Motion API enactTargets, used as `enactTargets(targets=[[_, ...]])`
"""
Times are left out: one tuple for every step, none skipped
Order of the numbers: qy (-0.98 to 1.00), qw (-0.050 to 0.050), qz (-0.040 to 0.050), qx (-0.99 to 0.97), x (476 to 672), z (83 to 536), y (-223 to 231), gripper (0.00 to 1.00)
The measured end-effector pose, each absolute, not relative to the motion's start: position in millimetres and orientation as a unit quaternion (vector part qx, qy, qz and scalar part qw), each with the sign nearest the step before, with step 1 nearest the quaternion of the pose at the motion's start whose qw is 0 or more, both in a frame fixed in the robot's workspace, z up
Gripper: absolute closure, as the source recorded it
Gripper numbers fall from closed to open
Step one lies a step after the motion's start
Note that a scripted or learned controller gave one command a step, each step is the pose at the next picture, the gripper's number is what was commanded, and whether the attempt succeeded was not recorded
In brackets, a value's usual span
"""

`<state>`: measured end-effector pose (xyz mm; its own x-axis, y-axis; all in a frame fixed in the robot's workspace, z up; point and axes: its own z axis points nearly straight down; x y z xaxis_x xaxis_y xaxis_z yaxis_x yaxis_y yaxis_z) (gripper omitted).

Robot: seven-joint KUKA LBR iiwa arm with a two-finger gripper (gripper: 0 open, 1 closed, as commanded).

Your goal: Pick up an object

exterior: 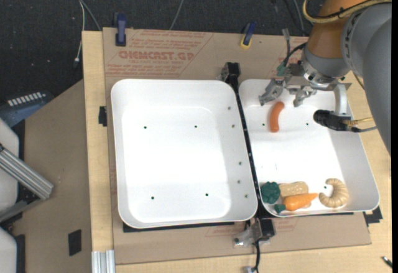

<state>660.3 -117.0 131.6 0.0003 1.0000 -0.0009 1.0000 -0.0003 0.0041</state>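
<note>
**While the fingers stand spread above the sausage: approach stage, no grasp made**

Because the camera looks down at a slant, the near edge of the right bin (367, 194) is described first. Four small items lie there in a row along the near wall: a green piece (270, 191), a tan piece (293, 188) just beside it, an orange carrot-like piece (298, 201) touching the tan one, and a pale curled croissant-like piece (335, 193) at the right end. None is near the arm.

Farther back, in the same bin, an orange sausage-shaped object (274, 116) lies alone on the floor, lengthwise away from the camera, close to the bin's left wall.

At the far end of that object is the gripper (285, 92). Its two fingers are spread wide apart, one to each side of the sausage's far tip. Nothing is seen clamped between them.

The left bin (124, 141) lies beyond reach of the present step.

Judged step: positioning over the sausage, before closure. The next move calls for a descent until the fingers straddle the body of the object, then closure across its narrow width. The object is rounded and may roll toward the wall if struck off-centre.
</note>
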Motion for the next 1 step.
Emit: enactTargets(targets=[[0.707,-0.002,-0.0012,0.707,618.2,82.7,-113.2,0.0]])
